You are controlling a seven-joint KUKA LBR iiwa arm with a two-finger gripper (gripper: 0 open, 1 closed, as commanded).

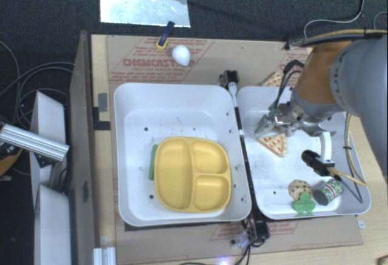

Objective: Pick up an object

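Gripper (pixel 274 121) hanging low in the right bin (pixel 257 200), just above the pizza slice toy (pixel 274 143).

Whether it is grasping the slice cannot be told. Near the slice, toward the bin's front, a cookie (pixel 299 188), green clover piece (pixel 304 204) and small can (pixel 327 191) are lying. A yellow divided tray (pixel 193 173) is occupying the left bin (pixel 130 112).

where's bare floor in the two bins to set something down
Left bin: a bare strip behind the yellow divided tray, towards the back wall. Right bin: a bare patch at its left front, beside the cookie. Crowded around the gripper, the pizza slice and the front right corner.
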